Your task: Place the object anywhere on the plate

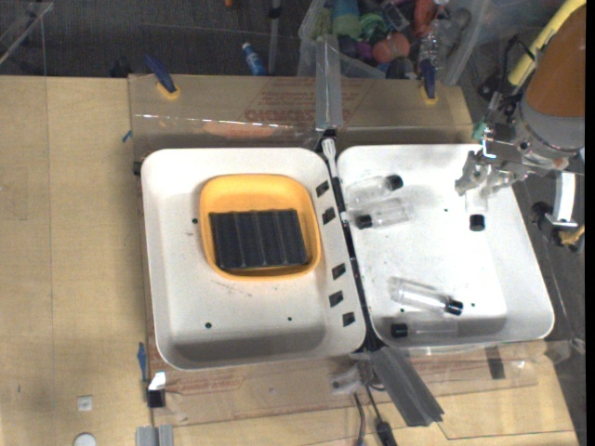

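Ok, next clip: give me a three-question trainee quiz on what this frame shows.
1. True or false: the yellow plate sits in the left bin.
2. What lies on the plate? A) a clear vial B) a dark ribbed block C) a blue clamp
3. Fill in: the clear vials with black caps lie in the ___ bin, the one the gripper is above.

Key: 1 true; 2 B; 3 right.
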Robot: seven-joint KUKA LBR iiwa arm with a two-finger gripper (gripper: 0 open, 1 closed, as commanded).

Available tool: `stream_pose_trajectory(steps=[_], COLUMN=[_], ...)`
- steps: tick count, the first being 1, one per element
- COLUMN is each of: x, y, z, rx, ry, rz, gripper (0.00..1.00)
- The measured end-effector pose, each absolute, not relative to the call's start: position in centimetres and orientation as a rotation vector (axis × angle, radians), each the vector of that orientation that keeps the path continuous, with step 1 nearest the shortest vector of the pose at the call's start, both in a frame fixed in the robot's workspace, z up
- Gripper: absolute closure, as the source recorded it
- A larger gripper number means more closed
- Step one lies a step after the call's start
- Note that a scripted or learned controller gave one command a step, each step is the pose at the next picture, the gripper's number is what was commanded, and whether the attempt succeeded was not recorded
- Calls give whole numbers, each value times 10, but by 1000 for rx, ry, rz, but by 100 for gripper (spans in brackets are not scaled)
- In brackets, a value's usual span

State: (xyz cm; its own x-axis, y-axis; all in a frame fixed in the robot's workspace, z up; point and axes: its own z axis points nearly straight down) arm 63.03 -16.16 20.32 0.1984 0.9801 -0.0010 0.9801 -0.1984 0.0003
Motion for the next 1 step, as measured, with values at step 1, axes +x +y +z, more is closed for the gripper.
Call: stream_pose_trajectory(steps=[1], x=[667], y=[-140], z=[210], rx=[2284], ry=[2153], rz=[2], gripper=[100])
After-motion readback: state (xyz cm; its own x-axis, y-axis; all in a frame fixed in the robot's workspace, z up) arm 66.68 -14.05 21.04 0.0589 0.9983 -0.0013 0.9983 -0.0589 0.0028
